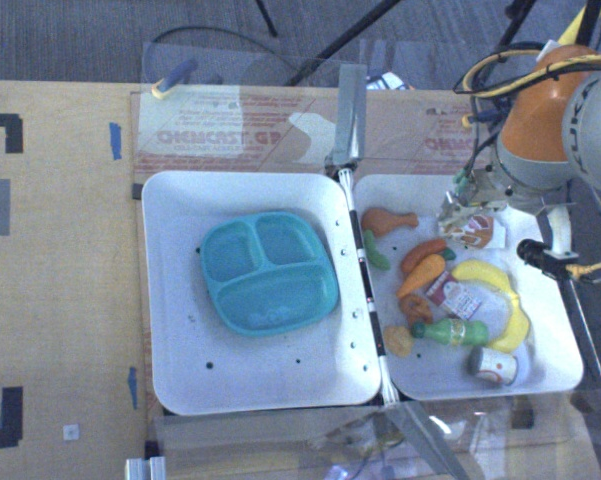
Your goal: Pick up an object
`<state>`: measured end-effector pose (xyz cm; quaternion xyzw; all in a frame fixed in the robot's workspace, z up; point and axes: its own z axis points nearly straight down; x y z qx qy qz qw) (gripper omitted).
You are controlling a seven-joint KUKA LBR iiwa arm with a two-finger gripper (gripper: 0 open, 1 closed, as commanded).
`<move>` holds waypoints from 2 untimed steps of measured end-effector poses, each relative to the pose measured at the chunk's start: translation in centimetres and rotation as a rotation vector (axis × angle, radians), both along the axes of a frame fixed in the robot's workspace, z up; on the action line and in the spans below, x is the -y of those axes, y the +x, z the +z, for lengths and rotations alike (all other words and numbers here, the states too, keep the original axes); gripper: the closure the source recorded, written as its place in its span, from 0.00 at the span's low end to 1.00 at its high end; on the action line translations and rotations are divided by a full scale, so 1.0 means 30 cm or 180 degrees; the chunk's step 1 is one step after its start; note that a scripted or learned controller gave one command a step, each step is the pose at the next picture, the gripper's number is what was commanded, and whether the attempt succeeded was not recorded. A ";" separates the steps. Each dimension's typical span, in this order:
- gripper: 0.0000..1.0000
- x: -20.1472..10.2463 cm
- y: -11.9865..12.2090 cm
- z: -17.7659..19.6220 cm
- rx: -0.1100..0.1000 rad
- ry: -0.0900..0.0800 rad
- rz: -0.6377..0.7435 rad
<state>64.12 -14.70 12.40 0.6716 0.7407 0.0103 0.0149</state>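
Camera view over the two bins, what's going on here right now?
A grey robot arm with an orange band reaches in from the right, its hand low over the far corner of the right bin. That bin holds toy food: a banana, a drumstick, a carrot, a green bottle and a small can. The left bin holds a blue divided plate. Nothing is visibly lifted yet.

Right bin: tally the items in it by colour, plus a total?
Right bin, as far as the clutter lets me tell:
Orange or brown: 4, the drumstick, two carrots, a small lump
Yellow: 1, the banana
Green: 2, the bottle, a small piece
Red and white: 2, the packets
Grey: 1, the can
Total: 10
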 end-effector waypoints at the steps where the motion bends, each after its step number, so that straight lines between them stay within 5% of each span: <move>1: 0.00 0.009 -0.003 -0.004 -0.0005 -0.0015 -0.0006; 2: 0.00 0.090 0.086 0.118 -0.0125 0.0018 -0.0120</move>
